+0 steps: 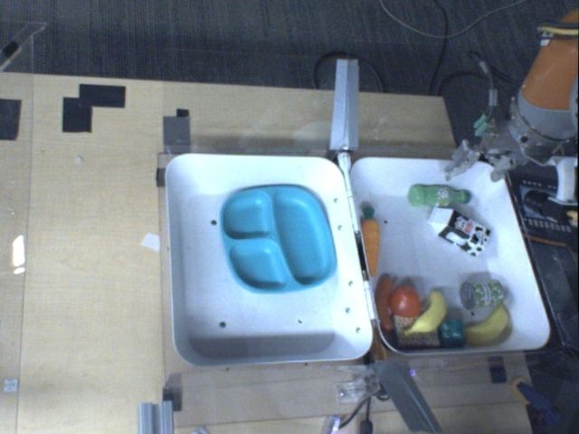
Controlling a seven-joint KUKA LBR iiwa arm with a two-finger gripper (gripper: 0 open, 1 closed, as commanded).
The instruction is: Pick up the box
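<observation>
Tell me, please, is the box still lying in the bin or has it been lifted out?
In the bin: the box lies on the right bin's floor beside the green bottle, with the gripper apart above it.

Grey arm with orange band at upper right, hand (478,156) hanging low, fingers spread

The table (90,269) is pale wood, and two shallow white bins sit side by side on it toward its right edge. The left bin (194,324) and the right bin (534,319) touch along a shared rim. Black square markers (90,105) lie flat near the table's far left corner, and a small white scrap (150,240) lies just left of the left bin.
</observation>
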